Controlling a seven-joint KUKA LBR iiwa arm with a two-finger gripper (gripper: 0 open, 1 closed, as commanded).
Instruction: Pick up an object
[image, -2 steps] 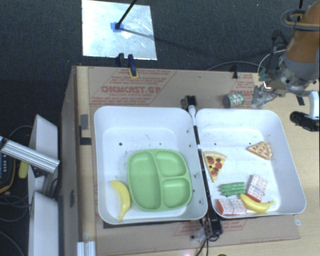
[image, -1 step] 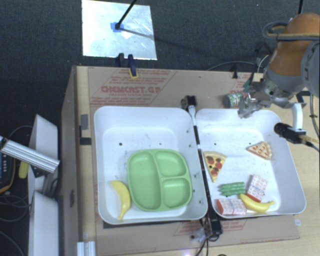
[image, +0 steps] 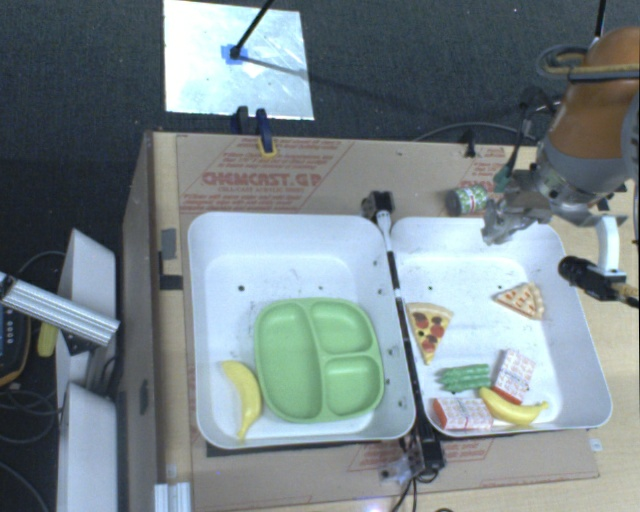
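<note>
The gripper (image: 497, 228) hangs over the far edge of the right bin (image: 570, 300); whether it is open or closed, I cannot tell. Just beyond that edge, touching nothing in the bin, a small can (image: 465, 199) lies on its side on the cardboard. Inside the right bin, nearest the gripper, is a pizza slice (image: 520, 299); a second pizza slice (image: 431, 328) sits by the wall shared with the left bin (image: 290, 250). Along the near edge lie green beans (image: 465, 377), a red-and-white packet (image: 514, 374), another packet (image: 461, 412) and a banana (image: 512, 407). The left bin holds a green divided plate (image: 318, 358) with a second banana (image: 243, 396) beside it.
</note>
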